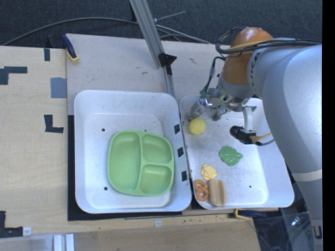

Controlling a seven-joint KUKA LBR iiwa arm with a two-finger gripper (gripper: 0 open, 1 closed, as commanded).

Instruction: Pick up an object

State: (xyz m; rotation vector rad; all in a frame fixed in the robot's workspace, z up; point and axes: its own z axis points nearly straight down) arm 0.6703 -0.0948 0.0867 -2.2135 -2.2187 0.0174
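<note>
The camera view looks down on a surface (120, 67) with two white bins side by side. The left bin (89, 140) holds a green plate (140, 162) with three parts. The right bin (261, 187) holds small toy foods. A yellow ball (197, 126) sits near the bin's 11 o'clock corner. A green leaf (230, 155) lies near the middle. A little yellow piece (208, 171), a pretzel (200, 190) and a bread roll (216, 192) sit close together at 7 o'clock.

The big grey arm (293, 103) reaches in from 3 o'clock. Its hand (209, 106) hangs low at the bin's top, just above the yellow ball at about 1 o'clock from it. I cannot tell if the hand is open or closed, and nothing shows inside it.

The ball looks like the closest thing to grab. It is round, so I think it could roll away if the hand bumps it. It is also near the bin wall, so the hand might hit the wall.
</note>
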